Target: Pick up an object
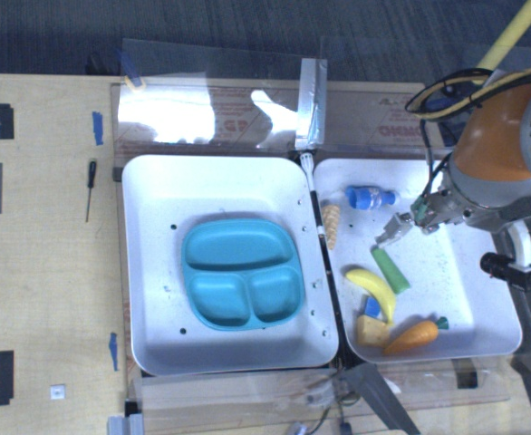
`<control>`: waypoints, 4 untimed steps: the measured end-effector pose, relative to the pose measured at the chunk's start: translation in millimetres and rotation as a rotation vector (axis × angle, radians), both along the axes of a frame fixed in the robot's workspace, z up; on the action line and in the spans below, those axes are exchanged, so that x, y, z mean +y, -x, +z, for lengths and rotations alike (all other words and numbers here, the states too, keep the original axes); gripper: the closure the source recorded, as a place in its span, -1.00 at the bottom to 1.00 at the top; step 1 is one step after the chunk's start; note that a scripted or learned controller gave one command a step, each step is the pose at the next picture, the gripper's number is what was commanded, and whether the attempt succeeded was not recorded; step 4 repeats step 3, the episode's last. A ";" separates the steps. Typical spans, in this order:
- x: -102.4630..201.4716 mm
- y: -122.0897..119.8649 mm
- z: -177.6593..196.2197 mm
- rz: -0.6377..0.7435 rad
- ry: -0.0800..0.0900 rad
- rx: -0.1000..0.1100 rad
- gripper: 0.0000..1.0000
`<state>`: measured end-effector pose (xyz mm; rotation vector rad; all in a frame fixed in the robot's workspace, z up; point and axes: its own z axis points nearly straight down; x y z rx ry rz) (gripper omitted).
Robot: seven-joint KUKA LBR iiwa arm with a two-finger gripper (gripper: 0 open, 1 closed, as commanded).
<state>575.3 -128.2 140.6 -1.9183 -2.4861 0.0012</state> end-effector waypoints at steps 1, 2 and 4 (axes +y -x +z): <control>4.6 32.3 -54.0 0.220 0.000 -0.007 -1.00; 4.4 29.9 -44.9 0.218 0.001 -0.012 1.00; 72.4 7.0 42.3 -0.001 0.000 -0.002 1.00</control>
